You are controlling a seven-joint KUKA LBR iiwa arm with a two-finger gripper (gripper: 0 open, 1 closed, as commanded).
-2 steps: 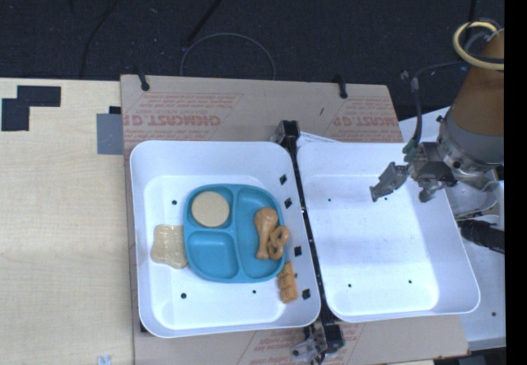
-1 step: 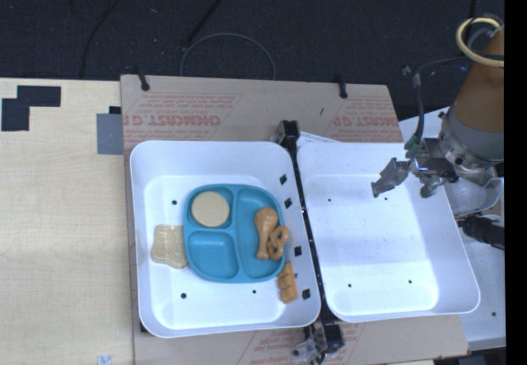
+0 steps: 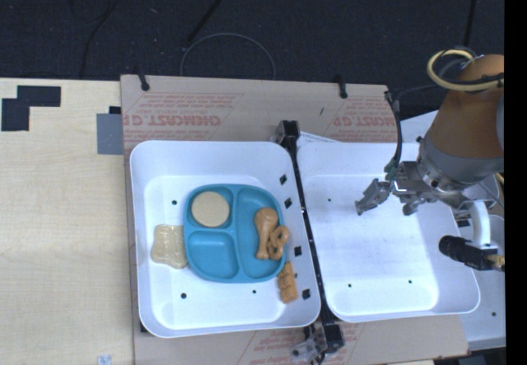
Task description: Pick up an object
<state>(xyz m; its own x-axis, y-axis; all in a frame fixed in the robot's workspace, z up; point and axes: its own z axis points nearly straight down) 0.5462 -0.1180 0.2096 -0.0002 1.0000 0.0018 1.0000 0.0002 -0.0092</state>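
On the counter (image 3: 66, 215) stood two white bins. The left bin (image 3: 156, 306) carried every loose thing: one pale flat piece (image 3: 170, 245) at the far left, one blue divided tray (image 3: 218, 260) with one round tan disc (image 3: 209, 208) and one twisted brown piece (image 3: 268, 231) in its compartments, then one small brown lump (image 3: 287, 283) just off the tray's right corner. The right bin (image 3: 387, 273) lay under the hand (image 3: 387, 194), which hung with its fingers spread and nothing between them. Any pick therefore lay to the hand's left, across the divider; the twisted brown piece, long axis running near-to-far, seemed the closest candidate.
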